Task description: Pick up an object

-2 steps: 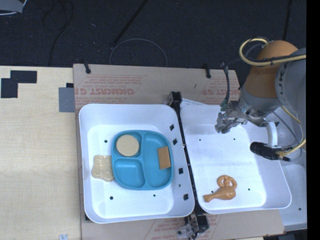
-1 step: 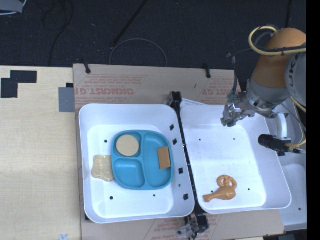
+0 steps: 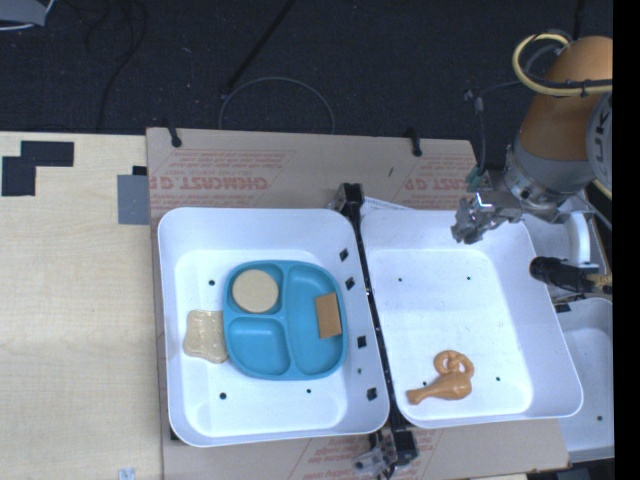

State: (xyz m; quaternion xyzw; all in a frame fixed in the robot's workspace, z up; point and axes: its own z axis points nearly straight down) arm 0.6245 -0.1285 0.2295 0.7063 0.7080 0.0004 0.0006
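- Camera view puts the nearest loose thing, a tan pretzel-shaped toy point(image 3: 447, 377), in the right bin point(image 3: 540, 313), close to its front edge, its stem pointing left and slightly toward the front.
- From the gripper point(image 3: 470, 226), poised over that bin's back rim, the toy lies well toward the front and slightly left; nothing lies between them.
- Whether the gripper is spread or closed cannot be told at this size.
- Further off, the left bin point(image 3: 190, 258) holds a blue tray point(image 3: 285, 353) with a round cracker point(image 3: 254, 290) and a brown block point(image 3: 328, 316); a pale piece point(image 3: 205, 336) touches its left side.
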